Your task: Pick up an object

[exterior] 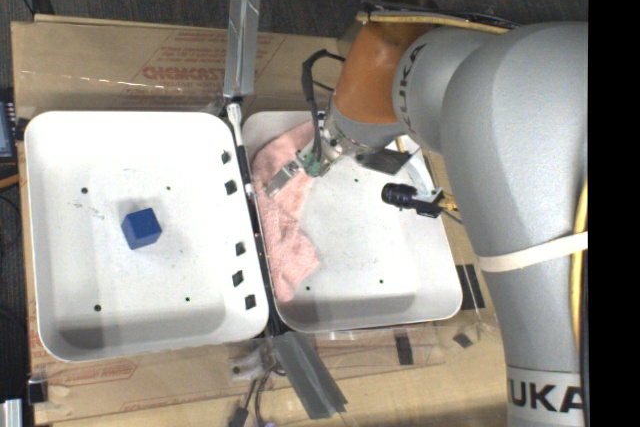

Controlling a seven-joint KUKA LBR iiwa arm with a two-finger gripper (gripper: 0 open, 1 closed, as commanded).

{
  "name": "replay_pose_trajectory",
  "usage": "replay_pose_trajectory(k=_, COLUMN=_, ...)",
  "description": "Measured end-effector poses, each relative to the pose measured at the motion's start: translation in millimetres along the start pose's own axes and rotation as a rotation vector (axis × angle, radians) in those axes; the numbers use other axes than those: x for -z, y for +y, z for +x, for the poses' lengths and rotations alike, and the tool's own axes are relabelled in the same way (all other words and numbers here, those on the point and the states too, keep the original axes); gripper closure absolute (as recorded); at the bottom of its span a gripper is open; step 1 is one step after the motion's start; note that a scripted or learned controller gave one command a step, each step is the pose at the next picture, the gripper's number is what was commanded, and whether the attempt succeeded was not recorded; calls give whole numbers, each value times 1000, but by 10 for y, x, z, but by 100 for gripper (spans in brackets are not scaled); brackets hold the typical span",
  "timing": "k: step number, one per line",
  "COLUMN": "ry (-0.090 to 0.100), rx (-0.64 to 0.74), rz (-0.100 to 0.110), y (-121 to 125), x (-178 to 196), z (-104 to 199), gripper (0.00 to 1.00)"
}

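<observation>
Two shallow white bins sit side by side on the table (100, 55), and I read them from the near edge outward. In the left bin (60, 315) a blue cube (141, 227) rests alone on the floor, about midway between the near and far walls and well apart from every wall. In the right bin (380, 255) a pink cloth (290, 235) lies crumpled along the wall shared with the left bin, running from close to the near corner up to the far corner. The pincer (300, 165) is low over the far part of that cloth, at or just above its surface. I cannot tell whether it is apart or together, nor whether it grips any fabric. The arm (500, 135) reaches across the right bin's outer wall, its orange band (370, 75) above the far wall. A grey bar (242, 45) stands at the far edge between the bins.
</observation>
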State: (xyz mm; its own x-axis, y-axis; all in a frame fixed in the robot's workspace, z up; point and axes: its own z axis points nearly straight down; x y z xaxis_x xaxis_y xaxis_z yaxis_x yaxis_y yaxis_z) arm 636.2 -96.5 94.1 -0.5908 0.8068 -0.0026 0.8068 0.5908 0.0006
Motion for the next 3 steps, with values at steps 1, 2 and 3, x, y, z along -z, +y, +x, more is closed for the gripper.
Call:
replay_pose_trajectory(k=1, ry=1, rx=6, rz=0, y=12, x=106, z=6, gripper=100)
replay_pose_trajectory(k=2, ry=2, rx=324, rz=0, y=-259, x=0, z=-166, gripper=100)
replay_pose_trajectory(k=3, ry=2, rx=126, rz=-1, y=409, x=994, z=335, gripper=100)
